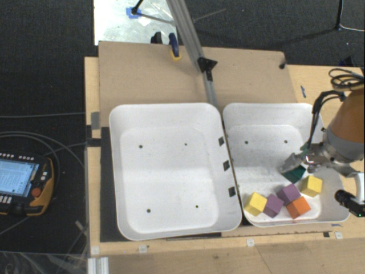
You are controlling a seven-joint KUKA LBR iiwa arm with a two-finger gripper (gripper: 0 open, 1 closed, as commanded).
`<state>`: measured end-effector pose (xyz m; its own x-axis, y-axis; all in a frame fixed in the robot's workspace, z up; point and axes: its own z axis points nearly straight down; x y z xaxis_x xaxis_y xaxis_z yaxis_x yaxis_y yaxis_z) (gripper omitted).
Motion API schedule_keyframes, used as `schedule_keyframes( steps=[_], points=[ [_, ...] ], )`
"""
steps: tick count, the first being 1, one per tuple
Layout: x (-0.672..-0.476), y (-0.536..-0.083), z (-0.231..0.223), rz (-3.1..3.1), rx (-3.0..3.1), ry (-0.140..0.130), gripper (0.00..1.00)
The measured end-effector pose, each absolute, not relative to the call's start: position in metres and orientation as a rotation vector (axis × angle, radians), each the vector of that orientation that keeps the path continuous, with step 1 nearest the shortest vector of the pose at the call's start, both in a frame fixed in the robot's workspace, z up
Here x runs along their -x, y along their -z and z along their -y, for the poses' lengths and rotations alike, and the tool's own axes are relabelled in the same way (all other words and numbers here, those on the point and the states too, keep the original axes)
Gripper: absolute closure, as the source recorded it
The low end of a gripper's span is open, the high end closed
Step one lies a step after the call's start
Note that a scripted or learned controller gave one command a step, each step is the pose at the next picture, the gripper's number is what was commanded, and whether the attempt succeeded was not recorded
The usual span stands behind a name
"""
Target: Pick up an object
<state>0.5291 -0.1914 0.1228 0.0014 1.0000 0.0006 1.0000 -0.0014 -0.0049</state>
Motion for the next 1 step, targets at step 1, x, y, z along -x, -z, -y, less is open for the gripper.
schedule_keyframes(
  steps=[1],
  points=[
    [-0.5490,-0.0892,0.1801,2.230,2.217,0.001,0.00]
  ],
)
